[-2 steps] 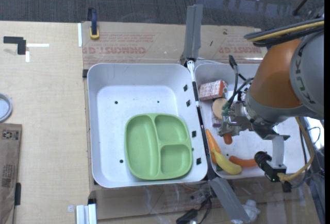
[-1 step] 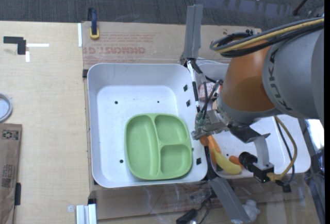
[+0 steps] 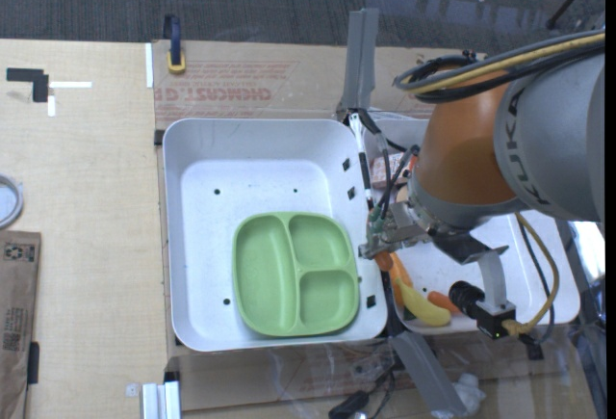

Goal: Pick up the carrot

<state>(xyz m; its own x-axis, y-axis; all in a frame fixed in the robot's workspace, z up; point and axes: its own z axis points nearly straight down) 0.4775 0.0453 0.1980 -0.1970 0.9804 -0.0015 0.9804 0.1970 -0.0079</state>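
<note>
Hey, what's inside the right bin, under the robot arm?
In the right bin, a yellow banana and an orange carrot lie near the front edge. The arm covers most of the bin, so anything beneath it is hidden.

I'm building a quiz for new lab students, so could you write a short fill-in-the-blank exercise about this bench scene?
1. The green sectioned plastic plate lies in the ____ white bin of the camera view.
2. That plate has ____ compartments.
3. The yellow banana lies in the ____ white bin.
4. The band above the grey arm's wrist is ____.

Missing words: left; three; right; orange
</note>
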